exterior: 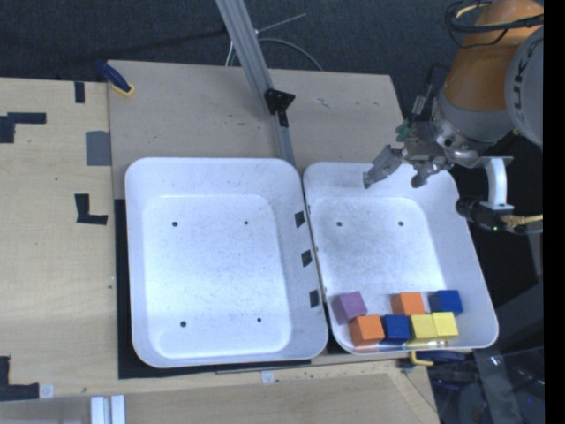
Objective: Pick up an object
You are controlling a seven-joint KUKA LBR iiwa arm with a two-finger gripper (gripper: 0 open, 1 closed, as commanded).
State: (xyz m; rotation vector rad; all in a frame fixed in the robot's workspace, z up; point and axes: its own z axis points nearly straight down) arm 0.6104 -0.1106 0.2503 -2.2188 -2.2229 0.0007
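Several small blocks lie along the near edge of the right bin [459, 237]: a purple block [350, 305], two orange blocks [366, 329] [407, 304], two blue blocks [397, 327] [447, 301] and two yellow blocks [425, 327] [445, 324]. My gripper [395, 172] hangs over the far rim of the right bin, well away from the blocks. Its two fingers are spread apart, with nothing between them.
The left bin [141, 237] sits beside the right one on the bench. A slanted metal pole [252, 56] rises behind the bins. A blue and yellow object [115, 77] lies at the bench's far left. The arm's orange band [494, 25] shows at top right.
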